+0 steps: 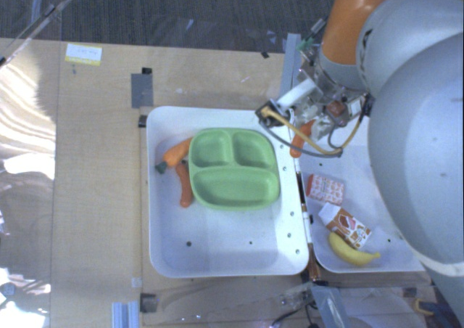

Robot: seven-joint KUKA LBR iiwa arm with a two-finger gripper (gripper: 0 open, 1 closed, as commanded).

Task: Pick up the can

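Observation:
My gripper [310, 117] hangs over the far left corner of the right bin [384, 265], close to the wall between the two bins. Cables and the wrist body cover its tip. A small orange object [297, 144] pokes out just below it, and I cannot tell what it is. A red and white patterned pack [325, 189] lies in the right bin below the gripper. In front of that lie a small carton [348, 228] and a banana [351, 251].
The left bin [217, 247] holds a green divided plate [233, 168] with two carrots [176, 152] along its left side. The big grey arm [420, 116] covers the right part of the right bin. Bare bench lies to the left.

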